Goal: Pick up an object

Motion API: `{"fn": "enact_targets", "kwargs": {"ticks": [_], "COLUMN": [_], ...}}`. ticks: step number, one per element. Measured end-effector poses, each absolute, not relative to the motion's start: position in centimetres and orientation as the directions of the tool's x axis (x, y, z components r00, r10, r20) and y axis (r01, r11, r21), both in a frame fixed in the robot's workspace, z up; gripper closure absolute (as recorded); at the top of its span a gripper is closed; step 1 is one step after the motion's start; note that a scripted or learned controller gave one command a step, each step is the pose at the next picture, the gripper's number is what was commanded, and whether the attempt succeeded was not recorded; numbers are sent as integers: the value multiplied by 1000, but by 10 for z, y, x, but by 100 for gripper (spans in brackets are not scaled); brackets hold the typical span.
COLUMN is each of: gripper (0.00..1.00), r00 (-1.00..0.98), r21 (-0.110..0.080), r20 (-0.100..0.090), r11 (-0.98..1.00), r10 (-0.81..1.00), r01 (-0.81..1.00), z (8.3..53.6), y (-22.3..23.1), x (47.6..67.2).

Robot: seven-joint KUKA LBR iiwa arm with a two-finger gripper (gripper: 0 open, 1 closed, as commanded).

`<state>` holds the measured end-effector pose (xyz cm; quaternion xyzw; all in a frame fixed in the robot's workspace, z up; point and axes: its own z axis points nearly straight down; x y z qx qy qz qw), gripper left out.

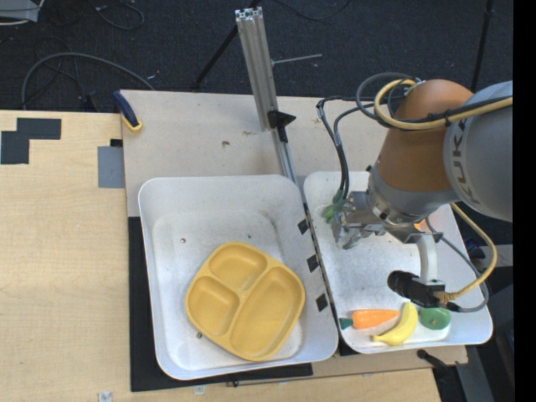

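Observation:
My gripper [355,236] hangs low over the upper left part of the right bin [365,271], under the orange wrist band. An orange carrot [373,317], a yellow banana [399,327] and a green rounded piece [435,316] lie together along the bin's front edge, well below the gripper. A small green thing [332,211] peeks out at the bin's left wall, just up and left of the gripper. Nothing shows in the gripper's grasp.
The left bin [159,224] holds a yellow divided plate [244,299] in its lower middle. An aluminium post [260,65] stands behind the bins, above the wall between them. A wooden tabletop [59,249] lies to the left.

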<state>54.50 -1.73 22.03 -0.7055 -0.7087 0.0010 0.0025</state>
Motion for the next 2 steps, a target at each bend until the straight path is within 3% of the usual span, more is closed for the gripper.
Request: {"fn": "enact_targets", "kwargs": {"ticks": [2], "gripper": [100], "r00": [-4], "r21": [-3], "r20": [0], "r11": [4], "r10": [1000], "r01": [1000], "z": [227], "y": [80], "x": [533]}}
